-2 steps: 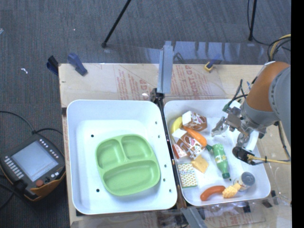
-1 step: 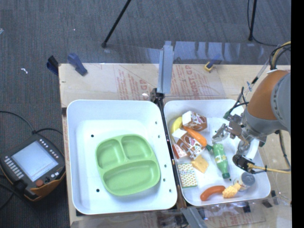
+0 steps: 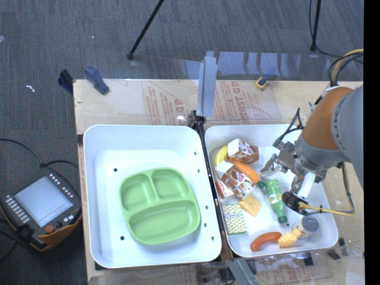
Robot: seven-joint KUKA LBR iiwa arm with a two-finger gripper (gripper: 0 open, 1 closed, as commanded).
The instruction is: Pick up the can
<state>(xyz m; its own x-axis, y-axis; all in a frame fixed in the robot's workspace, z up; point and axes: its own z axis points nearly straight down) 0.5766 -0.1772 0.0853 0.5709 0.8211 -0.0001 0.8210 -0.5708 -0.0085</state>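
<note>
The can (image 3: 309, 224) is small and grey. It stands upright near the front right corner of the right bin (image 3: 328, 230), next to a yellow corn-like piece (image 3: 290, 238). My gripper (image 3: 285, 180) hangs over the middle right of that bin, behind and to the left of the can. It is open, with nothing held between its fingers. A green bottle (image 3: 275, 198) lies just under it. The can is apart from the gripper.
The right bin also holds a banana (image 3: 220, 155), a small carton (image 3: 243, 151), a carrot (image 3: 246, 171), a cheese wedge (image 3: 250, 205), a cracker box (image 3: 234, 219) and a sausage (image 3: 265, 240). A green divided plate (image 3: 159, 205) lies in the left bin (image 3: 101, 159).
</note>
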